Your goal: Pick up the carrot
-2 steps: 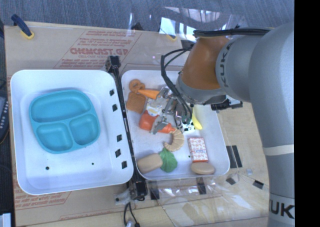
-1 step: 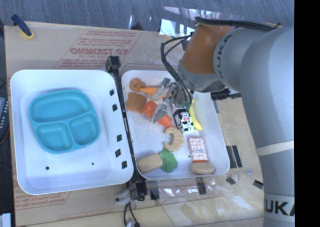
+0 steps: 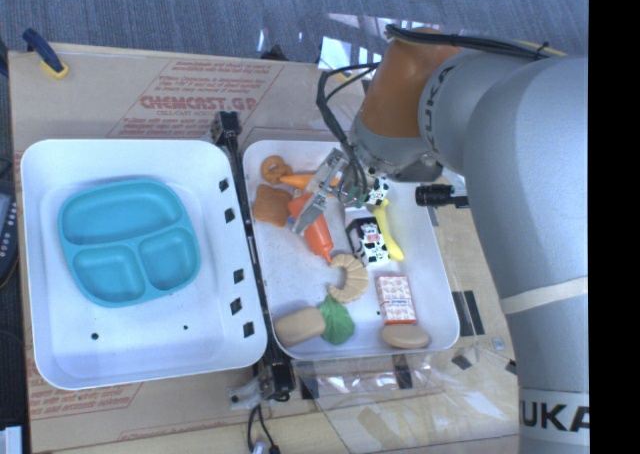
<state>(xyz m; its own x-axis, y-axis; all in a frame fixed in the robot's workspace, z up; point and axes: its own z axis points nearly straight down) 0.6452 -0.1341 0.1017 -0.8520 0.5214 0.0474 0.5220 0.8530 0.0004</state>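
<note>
In the right bin [image 3: 440, 272], the gripper [image 3: 318, 204] sits at the carrot's [image 3: 316, 234] twelve o'clock end, fingers seemingly narrowed on it, though the grasp looks unclear.

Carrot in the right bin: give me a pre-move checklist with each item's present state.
1. Target in sight: the orange tapered carrot lies in the right shallow white bin. Ok.
2. End effector over the target: it sits right at the carrot's upper end. Ok.
3. Carrot between the fingers: the view is too cluttered to settle. Cannot tell.
4. Room around the carrot: the brown bread-like piece and the tan ridged shell-shaped piece lie close. Not ok.
5. Second orange piece near the end effector could be mistaken for the target. Not ok.
</note>
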